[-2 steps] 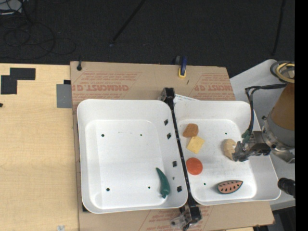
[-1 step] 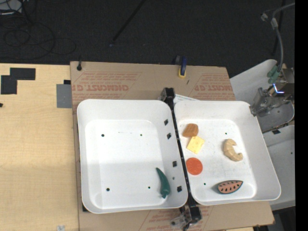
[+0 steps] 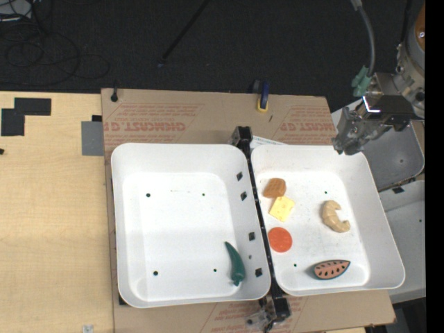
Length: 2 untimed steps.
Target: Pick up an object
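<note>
Two shallow white bins side by side on a cardboard sheet (image 3: 180,120); left bin (image 3: 173,165) with a dark green pepper-like piece (image 3: 234,262) near its lower right corner, close against the dividing wall; right bin (image 3: 374,255) with five small pieces: a brown bun-like lump (image 3: 275,187), a yellow wedge (image 3: 282,209) just below and touching or nearly touching it, a red-orange disc (image 3: 280,239) below that, a tan croissant shape (image 3: 335,216) towards the right wall, a watermelon-slice shape (image 3: 331,269) near the lower edge.

Gripper (image 3: 345,143) poised over the upper right corner of the right bin, near the rim, well apart from every piece; nothing visible between the fingers; too small and dark at this angle to tell whether spread or pressed together. Grey arm (image 3: 399,109) reaching in from the right, cable looping above.

Step in hand, by judgement: approach only, no grasp begun; task barely started. Nearest candidate the croissant shape, clear of its neighbours and of the walls, so likely the easiest target. Next move calls for travel inward and down over a chosen piece, fingers spread wide enough to straddle it, then closing and lifting; bun and wedge crowded together, so riskier; disc and watermelon slice flat, hard to pinch.
</note>
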{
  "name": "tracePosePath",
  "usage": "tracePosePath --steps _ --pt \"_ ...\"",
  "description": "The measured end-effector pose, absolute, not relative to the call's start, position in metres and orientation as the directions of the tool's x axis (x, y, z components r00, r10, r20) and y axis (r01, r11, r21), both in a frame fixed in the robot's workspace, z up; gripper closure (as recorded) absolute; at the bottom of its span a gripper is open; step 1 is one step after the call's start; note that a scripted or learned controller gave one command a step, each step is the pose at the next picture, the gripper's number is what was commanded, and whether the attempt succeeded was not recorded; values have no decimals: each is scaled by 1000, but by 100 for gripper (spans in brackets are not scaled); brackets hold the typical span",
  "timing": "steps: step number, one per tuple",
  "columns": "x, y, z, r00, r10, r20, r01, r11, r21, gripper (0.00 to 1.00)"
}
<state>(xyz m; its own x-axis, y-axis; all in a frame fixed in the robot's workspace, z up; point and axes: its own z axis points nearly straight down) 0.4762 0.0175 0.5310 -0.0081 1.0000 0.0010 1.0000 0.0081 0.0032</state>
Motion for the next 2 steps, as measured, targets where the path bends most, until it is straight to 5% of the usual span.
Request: tracePosePath --steps 1,2 --pt "481 34 430 -2 1000 -1 1000 2 -10 100" --pt "476 104 524 -8 1000 2 1000 8 6 100"
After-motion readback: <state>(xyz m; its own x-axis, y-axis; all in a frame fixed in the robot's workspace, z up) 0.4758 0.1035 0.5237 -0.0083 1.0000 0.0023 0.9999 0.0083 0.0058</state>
